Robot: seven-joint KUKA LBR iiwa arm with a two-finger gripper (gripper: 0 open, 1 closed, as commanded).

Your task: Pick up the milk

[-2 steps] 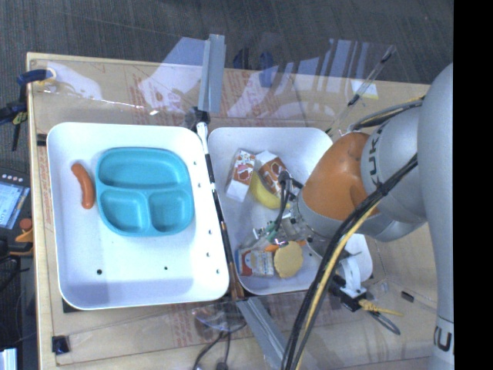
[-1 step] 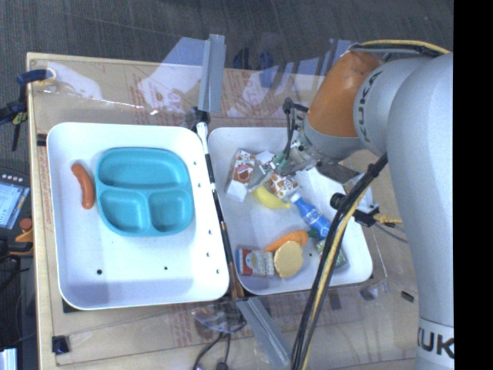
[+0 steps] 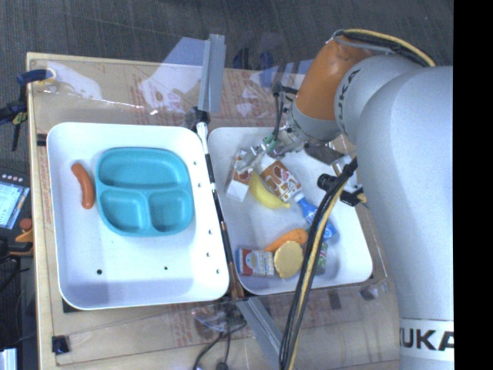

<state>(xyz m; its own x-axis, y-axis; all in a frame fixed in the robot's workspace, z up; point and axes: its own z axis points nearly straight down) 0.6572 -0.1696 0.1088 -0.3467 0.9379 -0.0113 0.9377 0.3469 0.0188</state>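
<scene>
- Camera view looks down on a desk (image 3: 115,83) carrying two white bins; the right bin (image 3: 231,230) serves as the landmark for everything below.
- What appears to be the milk (image 3: 245,169), a small carton lying tilted, sits in the upper left part of the right bin, just beside a brown-and-white snack packet (image 3: 281,182) and a yellow banana-like piece (image 3: 267,196).
- Pincer (image 3: 271,143) hangs over the upper middle of the right bin, just above the milk; whether it stands apart or together cannot be told, and nothing is seen clamped in it.
- Judged from its look, the milk is a light toy-sized carton, stiff enough to keep its shape but smooth and likely slippery; a hold across its flat sides near the middle seems safest.
- Near the right bin's lower edge lies a red-labelled box (image 3: 255,262) beside a round biscuit-like disc (image 3: 289,260); its writing is too small to read.
- "KUKA" is partly legible on the arm (image 3: 408,206), below the right bin.
</scene>
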